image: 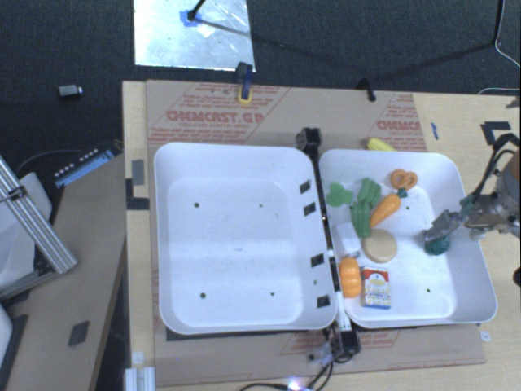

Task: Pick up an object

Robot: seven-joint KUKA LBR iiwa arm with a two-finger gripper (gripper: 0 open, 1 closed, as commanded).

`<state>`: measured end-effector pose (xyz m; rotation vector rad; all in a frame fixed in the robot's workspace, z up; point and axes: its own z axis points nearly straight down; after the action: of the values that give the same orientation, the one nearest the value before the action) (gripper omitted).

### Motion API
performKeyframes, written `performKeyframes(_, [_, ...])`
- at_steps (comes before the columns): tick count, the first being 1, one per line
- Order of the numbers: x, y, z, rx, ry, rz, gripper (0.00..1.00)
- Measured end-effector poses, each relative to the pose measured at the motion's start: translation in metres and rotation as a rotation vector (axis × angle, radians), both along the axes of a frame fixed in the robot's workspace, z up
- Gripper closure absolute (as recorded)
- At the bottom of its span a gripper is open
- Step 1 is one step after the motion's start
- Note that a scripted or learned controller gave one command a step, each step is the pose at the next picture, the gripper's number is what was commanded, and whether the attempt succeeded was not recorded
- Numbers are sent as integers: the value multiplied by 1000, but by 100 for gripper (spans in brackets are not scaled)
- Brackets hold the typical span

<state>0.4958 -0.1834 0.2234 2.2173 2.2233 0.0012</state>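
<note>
Your gripper (pixel 440 239) hangs low in the right bin (pixel 468 300), and you cannot tell how its tips stand. The toys lie toward nine o'clock from it. Nearest is the round tan disc (pixel 379 245). The carrot (pixel 385 210) points up toward one o'clock. You have one disc, one carrot and one small box (pixel 376 288).

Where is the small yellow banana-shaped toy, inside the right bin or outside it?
Outside. The small yellow banana-shaped toy lies on the cardboard just beyond the far rim of the right white bin.
</note>
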Motion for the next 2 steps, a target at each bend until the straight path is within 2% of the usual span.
performKeyframes(1, [46,-24,-117,-10,-15,-1,0])
performKeyframes(2, [131,45,-139,3,-6,11,0])
